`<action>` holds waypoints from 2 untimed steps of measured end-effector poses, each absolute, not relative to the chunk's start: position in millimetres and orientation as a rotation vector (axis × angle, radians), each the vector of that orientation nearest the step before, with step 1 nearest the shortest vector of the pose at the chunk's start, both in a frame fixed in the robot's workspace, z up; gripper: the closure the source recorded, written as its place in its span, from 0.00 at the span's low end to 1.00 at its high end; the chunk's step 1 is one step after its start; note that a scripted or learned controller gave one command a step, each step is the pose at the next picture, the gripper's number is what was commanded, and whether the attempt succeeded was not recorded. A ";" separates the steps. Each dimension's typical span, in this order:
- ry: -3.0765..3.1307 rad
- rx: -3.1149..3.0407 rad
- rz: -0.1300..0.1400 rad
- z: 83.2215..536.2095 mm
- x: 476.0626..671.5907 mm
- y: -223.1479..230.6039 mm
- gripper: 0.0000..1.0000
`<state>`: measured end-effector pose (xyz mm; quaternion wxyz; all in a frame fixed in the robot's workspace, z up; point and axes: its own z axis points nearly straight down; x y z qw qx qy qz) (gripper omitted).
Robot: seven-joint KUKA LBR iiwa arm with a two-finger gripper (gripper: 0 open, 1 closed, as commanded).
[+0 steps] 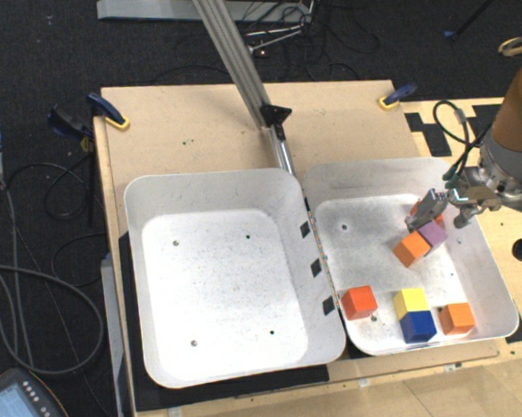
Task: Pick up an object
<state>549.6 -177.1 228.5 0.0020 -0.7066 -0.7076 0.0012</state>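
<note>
We see the grey two-finger gripper [435, 209] low over the right shallow white bin [360, 215], beside the touching purple cube [433, 233] and orange cube [413, 248], its grip state unreadable.

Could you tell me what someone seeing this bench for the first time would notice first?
Probably the bright blocks in the right bin: an orange block touching a purple block just below the gripper, and along the near edge an orange cube, a yellow cube, a blue cube and another orange cube.
</note>
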 end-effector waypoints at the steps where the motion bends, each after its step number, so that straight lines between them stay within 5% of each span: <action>1: -2.222 -2.221 0.000 230.9 550.5 -177.2 0.00; 2: -2.218 -2.219 0.005 177.9 541.2 -171.4 0.00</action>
